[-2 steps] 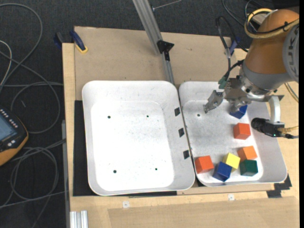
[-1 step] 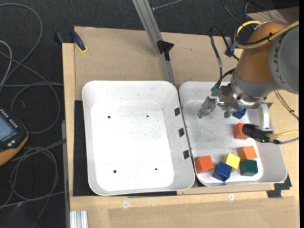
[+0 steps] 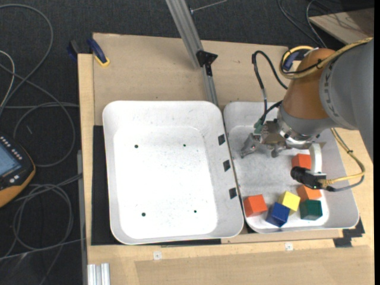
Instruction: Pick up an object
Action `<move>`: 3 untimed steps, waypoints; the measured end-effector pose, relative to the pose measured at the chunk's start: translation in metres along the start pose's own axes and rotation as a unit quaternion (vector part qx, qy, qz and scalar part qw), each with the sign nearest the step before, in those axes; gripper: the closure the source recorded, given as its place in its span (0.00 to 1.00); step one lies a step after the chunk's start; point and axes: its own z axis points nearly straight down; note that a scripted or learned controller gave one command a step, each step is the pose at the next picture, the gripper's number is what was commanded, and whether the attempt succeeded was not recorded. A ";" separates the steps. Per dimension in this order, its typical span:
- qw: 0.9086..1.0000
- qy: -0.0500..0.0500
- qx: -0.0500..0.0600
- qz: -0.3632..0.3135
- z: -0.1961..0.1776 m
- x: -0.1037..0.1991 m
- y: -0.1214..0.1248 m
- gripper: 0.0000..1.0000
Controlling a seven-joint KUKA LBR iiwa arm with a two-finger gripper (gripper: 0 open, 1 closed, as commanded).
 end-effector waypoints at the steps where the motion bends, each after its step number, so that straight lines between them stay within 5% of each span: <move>1: 1.000 0.000 -0.005 0.000 -0.015 0.000 0.002 1.00; 3: 1.000 -0.001 -0.008 -0.001 -0.132 0.003 -0.001 1.00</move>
